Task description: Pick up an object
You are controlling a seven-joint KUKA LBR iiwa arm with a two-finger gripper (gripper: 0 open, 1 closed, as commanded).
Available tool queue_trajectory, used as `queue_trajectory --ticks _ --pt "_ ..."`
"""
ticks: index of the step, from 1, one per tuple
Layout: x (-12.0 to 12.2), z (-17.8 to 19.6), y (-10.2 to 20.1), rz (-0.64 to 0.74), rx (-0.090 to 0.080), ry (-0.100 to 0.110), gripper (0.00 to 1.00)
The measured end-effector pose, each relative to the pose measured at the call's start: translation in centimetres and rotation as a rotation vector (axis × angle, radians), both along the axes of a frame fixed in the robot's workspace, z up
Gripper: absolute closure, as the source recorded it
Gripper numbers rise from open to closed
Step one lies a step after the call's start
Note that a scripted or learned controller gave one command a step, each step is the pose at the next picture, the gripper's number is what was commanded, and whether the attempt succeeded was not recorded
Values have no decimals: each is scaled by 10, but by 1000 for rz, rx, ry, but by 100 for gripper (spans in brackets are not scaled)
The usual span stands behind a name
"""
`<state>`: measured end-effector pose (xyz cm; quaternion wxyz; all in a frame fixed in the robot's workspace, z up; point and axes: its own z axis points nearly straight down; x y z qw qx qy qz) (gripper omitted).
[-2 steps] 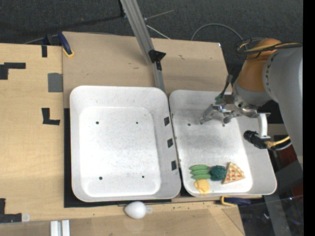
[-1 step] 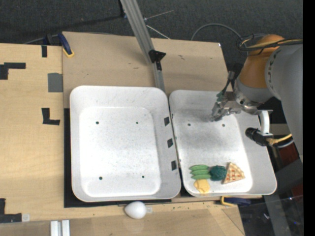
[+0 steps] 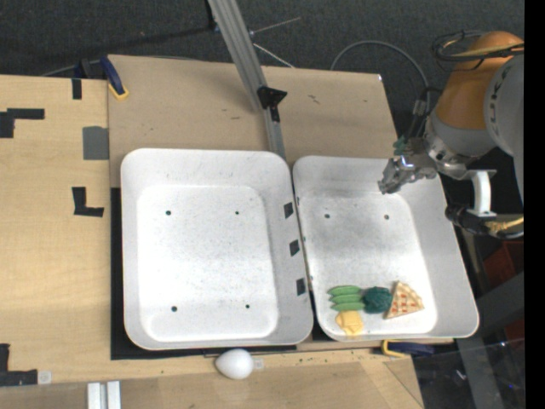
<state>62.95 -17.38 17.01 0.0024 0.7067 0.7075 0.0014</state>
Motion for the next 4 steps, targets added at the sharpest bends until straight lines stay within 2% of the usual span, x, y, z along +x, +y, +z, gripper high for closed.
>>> queue_trajectory --ticks 2,4 --pt "2 101 1 1 0 1 100" --pt "10 76 97 2 2 7 100"
